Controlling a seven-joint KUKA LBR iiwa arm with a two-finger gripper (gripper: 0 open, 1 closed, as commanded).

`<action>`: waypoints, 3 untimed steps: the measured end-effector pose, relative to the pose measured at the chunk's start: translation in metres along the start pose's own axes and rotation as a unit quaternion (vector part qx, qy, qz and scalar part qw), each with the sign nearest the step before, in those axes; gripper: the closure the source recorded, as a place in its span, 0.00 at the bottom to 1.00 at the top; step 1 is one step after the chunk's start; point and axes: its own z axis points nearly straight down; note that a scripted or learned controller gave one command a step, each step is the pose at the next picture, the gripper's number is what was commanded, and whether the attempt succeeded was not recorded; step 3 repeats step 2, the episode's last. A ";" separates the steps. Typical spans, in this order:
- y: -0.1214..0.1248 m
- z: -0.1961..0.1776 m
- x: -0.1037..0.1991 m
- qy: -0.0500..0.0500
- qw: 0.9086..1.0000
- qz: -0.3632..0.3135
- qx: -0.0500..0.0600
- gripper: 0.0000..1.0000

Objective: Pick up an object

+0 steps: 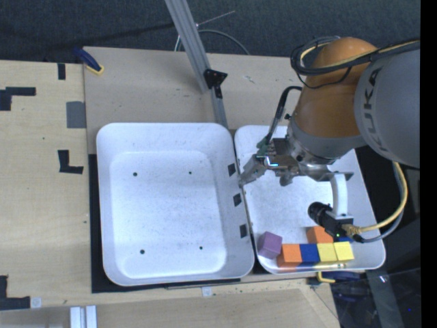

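Because the blocks all sit packed along the near edge of the right bin (365, 203), I worry most about a bad grab. The purple block (270, 243) lies by the bin's near left corner, just beside the orange block (291, 253). Next come the blue block (309, 253) and the yellow blocks (335, 252), all touching in a row, with a second orange block (316, 236) just behind them. If I come down on the row, I think the fingers may bump two blocks at once and push them instead of closing on one. The bin's near wall is right there too, so a finger could hit it.

The gripper (268, 169) hangs over the far left part of the right bin, close to the wall it shares with the left bin (164, 203). Its fingers look spread apart and hold nothing. I think it could clip that shared wall if it drops straight down.

The middle of the right bin is bare, so there is room to move toward the blocks. The purple block looks like the easiest pick, since its far and left sides are free.
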 end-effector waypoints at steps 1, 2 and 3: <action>-0.002 0.003 0.011 0.000 1.000 0.000 -0.001 0.00; 0.032 0.078 0.074 0.001 1.000 -0.002 0.001 0.00; 0.032 0.078 0.074 0.001 1.000 -0.002 0.001 0.00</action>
